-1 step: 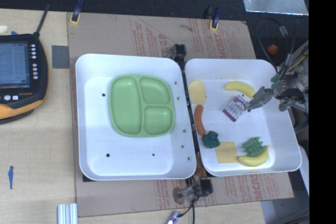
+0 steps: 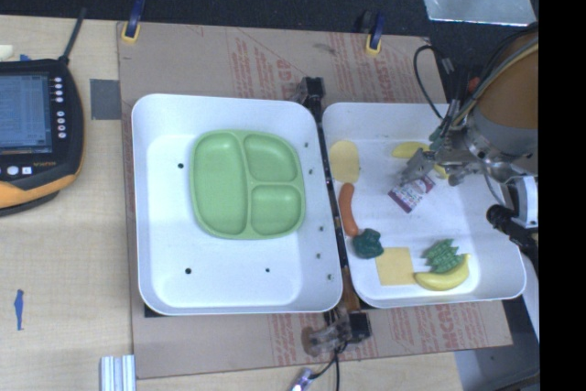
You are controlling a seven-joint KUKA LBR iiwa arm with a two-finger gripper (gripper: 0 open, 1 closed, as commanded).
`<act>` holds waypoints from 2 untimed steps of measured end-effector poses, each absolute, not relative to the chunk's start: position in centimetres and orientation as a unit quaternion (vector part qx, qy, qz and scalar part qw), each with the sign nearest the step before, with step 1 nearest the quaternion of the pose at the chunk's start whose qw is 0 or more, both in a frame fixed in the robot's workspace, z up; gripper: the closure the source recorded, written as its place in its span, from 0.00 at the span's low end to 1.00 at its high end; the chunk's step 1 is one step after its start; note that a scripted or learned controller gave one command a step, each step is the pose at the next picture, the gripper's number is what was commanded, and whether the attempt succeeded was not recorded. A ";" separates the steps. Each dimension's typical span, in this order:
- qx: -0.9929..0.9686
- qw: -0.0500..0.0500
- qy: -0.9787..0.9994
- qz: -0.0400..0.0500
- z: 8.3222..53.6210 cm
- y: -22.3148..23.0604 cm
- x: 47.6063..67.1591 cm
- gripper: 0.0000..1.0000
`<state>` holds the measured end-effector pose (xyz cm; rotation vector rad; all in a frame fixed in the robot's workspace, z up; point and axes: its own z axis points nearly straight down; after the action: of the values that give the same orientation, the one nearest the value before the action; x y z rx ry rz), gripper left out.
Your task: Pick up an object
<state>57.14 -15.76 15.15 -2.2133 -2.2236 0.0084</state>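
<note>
In the right bin (image 2: 499, 288) my gripper (image 2: 435, 174) hangs near the back, open, with nothing that I can see between its fingers. A small purple-and-white packet (image 2: 411, 193) lies just below and left of the left fingertip (image 2: 415, 171). A yellow piece (image 2: 408, 149) lies behind the gripper, partly hidden by it. Further left are a pale yellow disc (image 2: 345, 160), an orange sausage (image 2: 347, 208) and a dark green broccoli (image 2: 368, 244). At the front lie a yellow square slice (image 2: 395, 266), a banana (image 2: 442, 279) and a green leafy piece (image 2: 443, 255).
The left bin (image 2: 165, 279) holds a green divided plate (image 2: 247, 183). A teach pendant (image 2: 32, 128) lies on the bench at far left. Clamps (image 2: 312, 90) join the bins at the back and front. Cables run along the arm (image 2: 508, 96) at right.
</note>
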 end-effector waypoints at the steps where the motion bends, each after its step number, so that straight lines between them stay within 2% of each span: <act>1: -0.705 -0.002 -0.709 0.001 9.5 -15.9 59.4 0.00; 2: -0.705 -0.004 -0.710 0.000 10.7 -16.1 59.5 1.00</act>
<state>59.51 -16.07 10.75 -2.2196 -2.2352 0.0015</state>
